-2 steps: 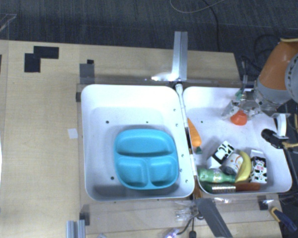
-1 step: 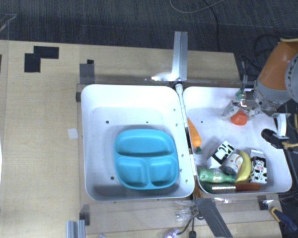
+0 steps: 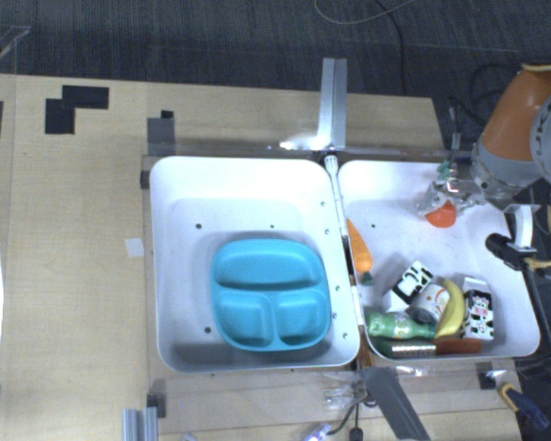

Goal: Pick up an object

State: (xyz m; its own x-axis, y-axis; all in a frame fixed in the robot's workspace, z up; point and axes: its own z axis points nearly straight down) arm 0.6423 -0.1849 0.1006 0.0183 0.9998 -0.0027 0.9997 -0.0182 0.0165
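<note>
We see the tool [image 3: 448, 194] low in the right bin's [image 3: 386, 184] far right part, an orange-red object [image 3: 440, 215] touching its tips; grip state we cannot tell.

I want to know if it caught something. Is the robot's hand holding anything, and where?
Cannot tell. The hand sits right above a small orange-red thing, but any grip on it is unclear.

I note both white bins [image 3: 257, 177] look like smooth, slightly glossy plastic. The blue tray [image 3: 269, 292] in the left bin appears matt plastic. Behind the bins, the upright post [image 3: 333, 99] reads as brushed metal; the bench [image 3: 64, 274] looks like pale wood.
</note>
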